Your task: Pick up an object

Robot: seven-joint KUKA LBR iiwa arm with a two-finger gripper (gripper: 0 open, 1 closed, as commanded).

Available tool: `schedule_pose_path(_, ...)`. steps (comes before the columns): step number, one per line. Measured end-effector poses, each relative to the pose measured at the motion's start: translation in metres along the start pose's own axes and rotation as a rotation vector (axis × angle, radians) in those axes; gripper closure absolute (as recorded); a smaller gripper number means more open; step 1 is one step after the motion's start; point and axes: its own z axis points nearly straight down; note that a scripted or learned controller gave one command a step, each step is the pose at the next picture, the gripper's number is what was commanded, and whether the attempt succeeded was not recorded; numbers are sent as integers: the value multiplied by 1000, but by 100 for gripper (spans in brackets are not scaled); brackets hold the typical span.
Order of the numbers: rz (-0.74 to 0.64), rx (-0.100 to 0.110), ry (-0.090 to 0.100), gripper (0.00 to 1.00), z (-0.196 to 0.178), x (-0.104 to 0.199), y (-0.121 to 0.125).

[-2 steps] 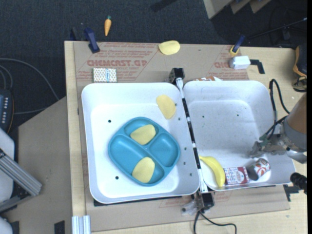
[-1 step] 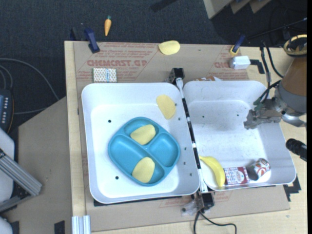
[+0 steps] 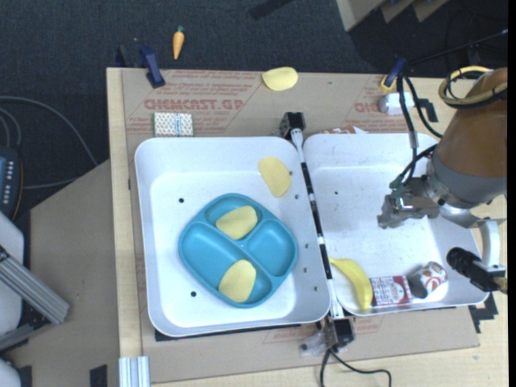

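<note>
My gripper [image 3: 397,213] hangs over the middle of the right bin [image 3: 355,156], with nothing seen between its fingers. Below it, along the bin's front edge, lie a yellow banana [image 3: 355,281], a red and white packet [image 3: 389,291] and a small red and white can [image 3: 427,278]. In the left bin [image 3: 161,168] sits a blue divided plate [image 3: 236,248] holding two yellow pieces [image 3: 236,222] [image 3: 237,280]. Another yellow piece [image 3: 275,176] lies near that bin's back right corner.
A yellow piece [image 3: 280,78] lies on the board behind the bins, with a small patterned packet [image 3: 173,123] to its left. Blue clamps [image 3: 151,66] [image 3: 393,74] sit at the board's back edge. A small carrot-like toy [image 3: 178,42] lies on the dark floor.
</note>
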Motion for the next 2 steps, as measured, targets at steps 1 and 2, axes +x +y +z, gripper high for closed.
schedule_pose_path(1, 0, -1, 0, 100, 15, 101, 18)
schedule_pose_path(2, -1, -2, -1, 100, 15, 176, 77)
